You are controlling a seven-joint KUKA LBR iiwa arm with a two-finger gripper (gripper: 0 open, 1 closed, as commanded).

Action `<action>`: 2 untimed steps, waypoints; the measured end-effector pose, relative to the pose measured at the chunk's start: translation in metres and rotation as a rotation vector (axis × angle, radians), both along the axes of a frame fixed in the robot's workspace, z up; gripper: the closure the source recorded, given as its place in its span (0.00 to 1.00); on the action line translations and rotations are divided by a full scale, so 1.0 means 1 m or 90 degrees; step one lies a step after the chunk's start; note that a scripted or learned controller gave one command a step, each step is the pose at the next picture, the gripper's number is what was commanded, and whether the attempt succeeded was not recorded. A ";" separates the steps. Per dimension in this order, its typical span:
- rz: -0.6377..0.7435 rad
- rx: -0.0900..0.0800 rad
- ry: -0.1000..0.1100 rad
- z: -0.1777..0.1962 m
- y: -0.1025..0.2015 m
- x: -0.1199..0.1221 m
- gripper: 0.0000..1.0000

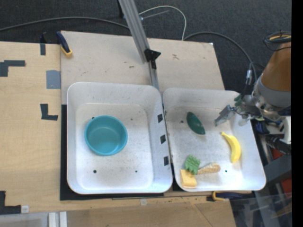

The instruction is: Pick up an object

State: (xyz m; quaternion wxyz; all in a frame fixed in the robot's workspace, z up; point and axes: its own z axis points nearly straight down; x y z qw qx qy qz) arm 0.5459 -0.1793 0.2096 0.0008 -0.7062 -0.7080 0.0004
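Note:
The right bin (246, 174) holds a dark green oval object (195, 122), a yellow banana (232, 146), a small green leafy piece (192, 164), a tan stick-like piece (209, 169) and a yellow block (188, 179). A teal bowl (106, 135) sits in the left bin (75, 108). My gripper (227, 115) hangs over the upper right part of the right bin, right of the green oval and above the banana. One grey finger (222, 116) points down-left. Nothing shows between the fingers.
A grey metal pole (137, 27) slants down to the bins' shared wall. A blue and yellow clamp (64, 44) sits at the board's far left corner, and another (222, 196) at the front right edge. Cables run behind the bins.

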 end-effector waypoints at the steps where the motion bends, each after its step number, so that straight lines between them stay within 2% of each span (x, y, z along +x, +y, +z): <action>1: 0.000 0.000 0.000 0.000 0.000 0.000 0.00; 2: -0.001 0.001 0.003 -0.056 0.011 -0.001 0.00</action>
